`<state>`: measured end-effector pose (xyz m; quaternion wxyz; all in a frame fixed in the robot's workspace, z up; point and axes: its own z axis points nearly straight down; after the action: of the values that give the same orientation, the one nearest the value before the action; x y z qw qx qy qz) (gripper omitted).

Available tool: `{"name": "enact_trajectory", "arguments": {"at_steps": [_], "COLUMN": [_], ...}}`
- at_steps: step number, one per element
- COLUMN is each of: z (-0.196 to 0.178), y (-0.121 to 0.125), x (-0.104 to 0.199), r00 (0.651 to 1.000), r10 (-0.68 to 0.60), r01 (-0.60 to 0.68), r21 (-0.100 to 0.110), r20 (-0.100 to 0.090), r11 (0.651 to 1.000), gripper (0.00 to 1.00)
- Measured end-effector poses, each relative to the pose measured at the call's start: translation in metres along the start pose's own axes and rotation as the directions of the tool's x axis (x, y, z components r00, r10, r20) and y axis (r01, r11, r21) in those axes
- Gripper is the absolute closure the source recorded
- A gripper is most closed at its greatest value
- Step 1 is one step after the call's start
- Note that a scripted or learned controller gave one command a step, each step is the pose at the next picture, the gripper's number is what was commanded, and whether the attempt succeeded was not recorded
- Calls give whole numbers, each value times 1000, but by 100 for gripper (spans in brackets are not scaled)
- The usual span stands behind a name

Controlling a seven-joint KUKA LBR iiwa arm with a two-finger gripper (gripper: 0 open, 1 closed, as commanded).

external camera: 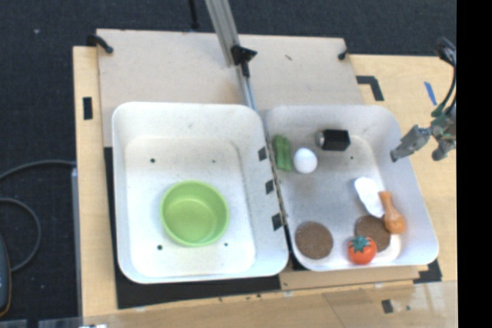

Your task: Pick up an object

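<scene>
While our jaws are hanging apart and empty at the right bin's [407, 188] far edge, we are sitting at the approach step. Nearest are lying a white piece [368, 195] and an orange toy [391, 214]; next we are needing to swing inward and descend over one.

left bin [138, 127]: green bowl [194, 213] | right bin [415, 188]: white ball [306, 160], black block [334, 139], tomato [361, 249], brown disc [314, 240] | gripper [423, 140]: above right rim
</scene>
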<state>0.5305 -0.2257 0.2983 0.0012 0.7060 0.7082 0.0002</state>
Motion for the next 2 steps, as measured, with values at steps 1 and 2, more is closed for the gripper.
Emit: {"name": "enact_trajectory", "arguments": {"at_steps": [1, 2], "z": [0, 59], "y": [0, 0], "x": [0, 1], "r00": [1000, 1000], "r10": [0, 3], "r01": [0, -3], "r21": [0, 0], "r20": [0, 1], "r11": [1000, 1000], "gripper": [0, 0]}}
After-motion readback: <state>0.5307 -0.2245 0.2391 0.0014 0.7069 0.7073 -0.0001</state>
